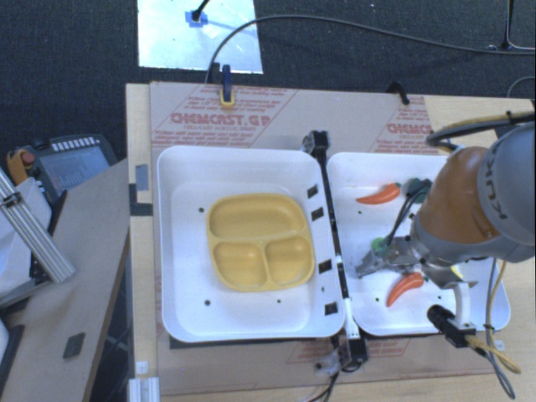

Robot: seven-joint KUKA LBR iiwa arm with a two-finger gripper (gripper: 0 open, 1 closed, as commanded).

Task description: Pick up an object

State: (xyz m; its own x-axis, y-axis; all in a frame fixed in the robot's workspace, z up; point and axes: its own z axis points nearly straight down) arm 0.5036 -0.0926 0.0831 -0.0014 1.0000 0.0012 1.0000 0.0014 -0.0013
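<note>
Orange targets: two carrot-like pieces lie in the right bin (352, 308); the upper carrot (379, 194) sits near the bin's far side, the lower carrot (405, 287) near its front.
Green item: a small green object (379, 244) lies between the two carrots, just beside the grey metal tips of the tool.
Left bin (180, 249): bears a yellow divided tray (255, 239), well apart from the arm's work.
Arm (469, 199): reaches in from the right, with its orange band over the right bin.
Step in hand: by my judgement this is the approach or closing stage of a pick; nothing is lifted, and every object rests on the bin floor.
Claw: the gripper (378, 260) is low in the right bin, its grey tips pointing left. I cannot tell whether it is apart or together, and I see nothing clamped in it.
Contact: the tips look close to the green object, perhaps touching it; the lower carrot lies just beside the tool body.
Next move: probably it calls for centring on one piece, the green object or the lower carrot, then closing and rising straight up.
Risk: a glancing close could push the piece aside.
</note>
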